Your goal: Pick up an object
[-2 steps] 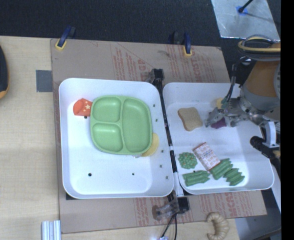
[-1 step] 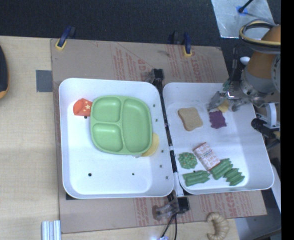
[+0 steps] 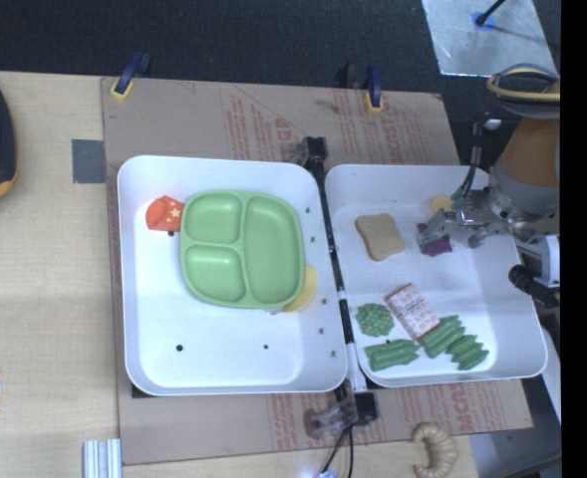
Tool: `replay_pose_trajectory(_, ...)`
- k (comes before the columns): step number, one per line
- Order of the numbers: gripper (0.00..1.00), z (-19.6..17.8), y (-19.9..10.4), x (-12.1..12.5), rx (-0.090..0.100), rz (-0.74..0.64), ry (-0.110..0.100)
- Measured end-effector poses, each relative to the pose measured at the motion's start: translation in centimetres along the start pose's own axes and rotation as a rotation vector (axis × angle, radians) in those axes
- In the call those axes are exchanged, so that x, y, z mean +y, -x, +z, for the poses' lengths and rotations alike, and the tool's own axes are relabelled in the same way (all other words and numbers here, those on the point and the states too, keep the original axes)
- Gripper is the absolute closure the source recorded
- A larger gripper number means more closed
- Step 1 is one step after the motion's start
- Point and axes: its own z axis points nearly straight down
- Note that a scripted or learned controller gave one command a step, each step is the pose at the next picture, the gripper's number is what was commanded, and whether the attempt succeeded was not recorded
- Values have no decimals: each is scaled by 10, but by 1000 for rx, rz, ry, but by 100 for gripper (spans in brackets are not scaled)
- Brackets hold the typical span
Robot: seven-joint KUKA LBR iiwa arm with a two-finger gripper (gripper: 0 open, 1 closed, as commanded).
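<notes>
Purple toy piece (image 3: 435, 237), small, dark and lumpy with an uneven outline, lies on the floor of the right bin (image 3: 532, 368), in its upper part. It sits just at the tip of the gripper (image 3: 464, 217), on the gripper's left side in the view and slightly lower. Whether the two touch cannot be told, and the view does not show how wide the gripper is set or whether anything is between its tips.

Farthest to the left of the gripper, in the left bin (image 3: 223, 368), an orange piece with a pale star (image 3: 163, 213) rests against the edge of a green divided plate (image 3: 243, 247). A yellow piece (image 3: 306, 289) pokes out from under the plate's lower right corner.

Nearer the gripper, in the right bin, a tan slice of toy bread (image 3: 379, 236) lies just left of the purple piece. Below and left of the gripper are a green broccoli head (image 3: 375, 319), a green pod (image 3: 391, 354), a red and white packet (image 3: 413, 310) and a cluster of green pods (image 3: 454, 341). A small yellow piece (image 3: 440, 204) sits just above the purple one, close to the gripper's tip.

The arm (image 3: 527, 157) rises to the gripper's right.
</notes>
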Motion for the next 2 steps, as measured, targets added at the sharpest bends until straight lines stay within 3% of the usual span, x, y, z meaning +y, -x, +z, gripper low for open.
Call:
replay_pose_trajectory(1,0,-1,0,12,-1,-2,7)
replay_pose_trajectory(2,0,0,-24,1,0,-3,2)
